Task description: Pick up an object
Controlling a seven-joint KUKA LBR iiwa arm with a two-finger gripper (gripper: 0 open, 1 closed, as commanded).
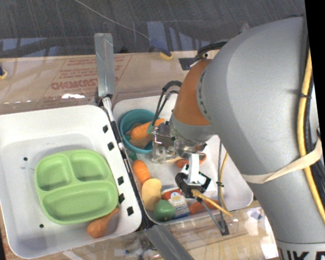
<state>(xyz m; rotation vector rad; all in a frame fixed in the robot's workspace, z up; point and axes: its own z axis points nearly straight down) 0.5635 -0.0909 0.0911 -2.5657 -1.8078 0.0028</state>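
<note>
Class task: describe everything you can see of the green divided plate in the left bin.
The green plate is pale lime, plastic-looking, a rounded rectangle with three compartments: two small ones at the far side, one long one nearer. It lies flat, right side up, on the left bin floor. An orange carrot-like piece lies against its near right corner.

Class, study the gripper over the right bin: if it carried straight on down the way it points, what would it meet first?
Probably the orange piece just beneath the gripper, beside the teal bowl. Depth is hard to judge from above, so it might reach the right bin floor instead.
</note>
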